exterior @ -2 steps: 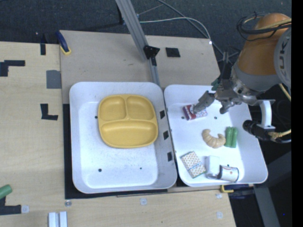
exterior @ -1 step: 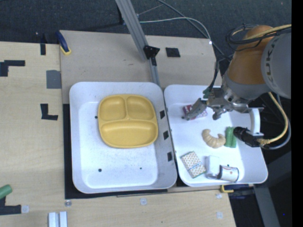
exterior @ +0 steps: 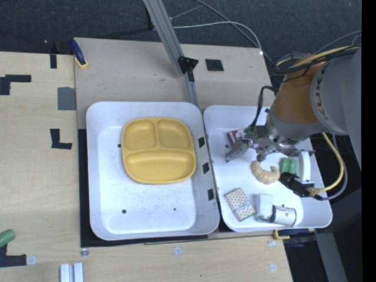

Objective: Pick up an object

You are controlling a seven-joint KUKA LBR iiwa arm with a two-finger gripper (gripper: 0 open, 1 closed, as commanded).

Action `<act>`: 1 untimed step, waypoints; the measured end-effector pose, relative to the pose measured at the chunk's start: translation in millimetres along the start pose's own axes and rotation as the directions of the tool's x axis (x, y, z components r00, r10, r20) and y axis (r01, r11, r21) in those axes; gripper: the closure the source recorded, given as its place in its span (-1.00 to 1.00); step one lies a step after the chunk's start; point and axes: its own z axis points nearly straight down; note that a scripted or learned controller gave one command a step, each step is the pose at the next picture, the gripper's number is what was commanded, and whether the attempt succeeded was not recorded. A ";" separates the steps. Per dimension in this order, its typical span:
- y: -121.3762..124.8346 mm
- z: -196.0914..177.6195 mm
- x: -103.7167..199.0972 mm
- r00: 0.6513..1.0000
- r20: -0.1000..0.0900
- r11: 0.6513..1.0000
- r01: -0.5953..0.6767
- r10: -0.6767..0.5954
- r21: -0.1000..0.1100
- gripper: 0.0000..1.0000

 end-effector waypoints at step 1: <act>0.3 52.5 0.4 1.000 0.002 1.000 0.001 -0.001 -0.008 -1.00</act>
